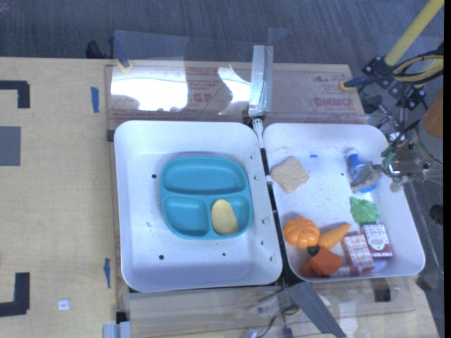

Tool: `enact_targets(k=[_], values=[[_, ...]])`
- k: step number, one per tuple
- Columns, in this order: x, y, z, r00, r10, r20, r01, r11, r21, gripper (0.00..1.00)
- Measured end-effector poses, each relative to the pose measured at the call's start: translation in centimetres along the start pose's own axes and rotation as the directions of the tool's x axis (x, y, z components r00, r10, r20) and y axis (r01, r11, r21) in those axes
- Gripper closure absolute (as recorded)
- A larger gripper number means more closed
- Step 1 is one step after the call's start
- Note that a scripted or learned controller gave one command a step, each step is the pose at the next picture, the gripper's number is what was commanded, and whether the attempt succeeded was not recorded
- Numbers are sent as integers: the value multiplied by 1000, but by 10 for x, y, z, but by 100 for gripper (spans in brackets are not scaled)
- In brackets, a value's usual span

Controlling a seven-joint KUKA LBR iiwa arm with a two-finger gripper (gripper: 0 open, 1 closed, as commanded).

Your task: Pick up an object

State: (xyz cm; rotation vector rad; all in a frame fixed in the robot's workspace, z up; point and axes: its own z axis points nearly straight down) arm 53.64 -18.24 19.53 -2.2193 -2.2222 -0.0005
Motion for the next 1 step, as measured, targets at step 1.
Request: enact_targets(k=[1], values=[[-18,45,99,996,93,-2,-93,996,-5,0]])
